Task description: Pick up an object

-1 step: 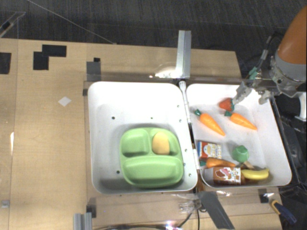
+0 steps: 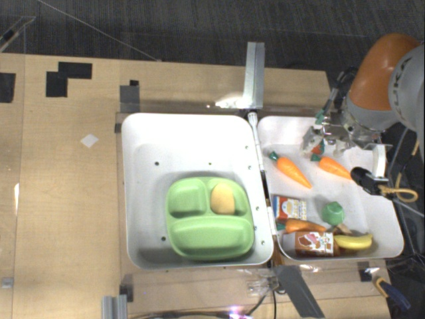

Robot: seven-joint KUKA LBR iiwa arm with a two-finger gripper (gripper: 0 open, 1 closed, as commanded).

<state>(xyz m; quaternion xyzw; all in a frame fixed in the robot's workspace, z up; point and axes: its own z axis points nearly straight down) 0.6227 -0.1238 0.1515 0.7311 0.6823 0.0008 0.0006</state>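
Note:
My gripper (image 2: 327,143) hangs over the far part of the right bin (image 2: 393,226), its fingers spread open with nothing held between them. Just below it lies an orange carrot (image 2: 335,169), whose green top sits right under the fingertips. A second carrot (image 2: 292,171) lies to its left. Nearer the front of the bin are a small juice carton (image 2: 290,209), a green cup-like piece (image 2: 333,212), a brown carton (image 2: 312,242) and a banana (image 2: 352,242).
The left bin (image 2: 143,178) holds a green sectioned plate (image 2: 206,234) with a yellow round fruit (image 2: 223,199) in its right compartment. A metal post (image 2: 254,75) stands behind the divider between the bins.

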